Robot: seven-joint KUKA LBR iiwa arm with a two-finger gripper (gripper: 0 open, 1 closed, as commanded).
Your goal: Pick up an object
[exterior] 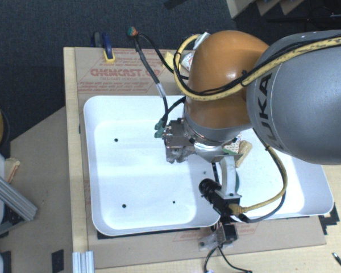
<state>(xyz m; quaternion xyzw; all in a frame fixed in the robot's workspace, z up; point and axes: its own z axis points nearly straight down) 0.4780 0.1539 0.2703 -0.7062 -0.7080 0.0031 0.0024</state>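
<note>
tan object (244, 151), a small pale-brown piece, peeks out from under the arm (307, 84) in the right bin (310, 195), near that bin's inner side. just beside it on the left sits a speckled scrap (233, 147), white with green flecks, and i cannot tell whether the two touch or are parts of one thing. judging from the sliver on show, the tan object is probably light and fairly stiff, something like card, wood or foam (a guess, since so little of it is exposed), and unlikely to be fragile. a grip across its narrower width, close to its middle, looks the safest bet, because a pinch at the exposed tip could flip it or push it against the scrap. the gripper (175, 143) sits low over the seam between the two bins, on the left bin (102, 152) side and well apart from the tan object. it is seen from above, with the orange band (227, 78) and the wrist crowding over it, so i cannot tell whether it is wide, narrow or holding anything. much of the right bin's floor is hidden beneath the arm, so more things may lie there unseen. the left bin's floor shows a few small dark dots (116, 140), too small to say whether they are holes or marks.
</note>
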